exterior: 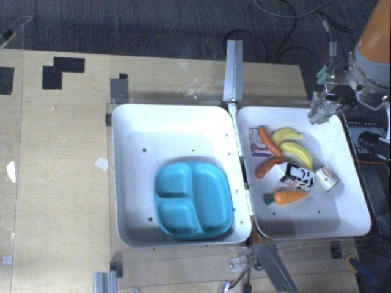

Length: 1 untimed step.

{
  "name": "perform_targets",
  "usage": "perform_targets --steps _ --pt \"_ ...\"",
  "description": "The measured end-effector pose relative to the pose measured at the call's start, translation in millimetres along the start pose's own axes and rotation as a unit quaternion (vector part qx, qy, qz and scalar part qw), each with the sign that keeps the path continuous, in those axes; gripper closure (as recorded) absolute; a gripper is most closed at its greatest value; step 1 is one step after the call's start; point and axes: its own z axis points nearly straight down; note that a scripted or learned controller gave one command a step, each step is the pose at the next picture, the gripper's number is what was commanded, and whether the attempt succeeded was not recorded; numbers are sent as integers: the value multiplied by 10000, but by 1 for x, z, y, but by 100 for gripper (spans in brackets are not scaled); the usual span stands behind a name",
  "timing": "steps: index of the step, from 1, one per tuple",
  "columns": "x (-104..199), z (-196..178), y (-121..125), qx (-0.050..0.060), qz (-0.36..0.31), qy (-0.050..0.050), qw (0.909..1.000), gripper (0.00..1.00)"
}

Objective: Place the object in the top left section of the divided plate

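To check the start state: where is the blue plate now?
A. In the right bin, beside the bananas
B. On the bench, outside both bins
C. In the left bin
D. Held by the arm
C: the plate lies in the left bin, while the bananas are in the right bin.

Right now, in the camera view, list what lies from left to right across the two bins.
Blue divided plate in the left bin → hot dog → carrot → small white cup in the right bin, with the tool over its far right corner.
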Motion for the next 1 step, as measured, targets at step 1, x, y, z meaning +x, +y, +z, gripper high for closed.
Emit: perform_targets --steps 1 --pt "-58 153 -71 20 -396 4 9992 100"
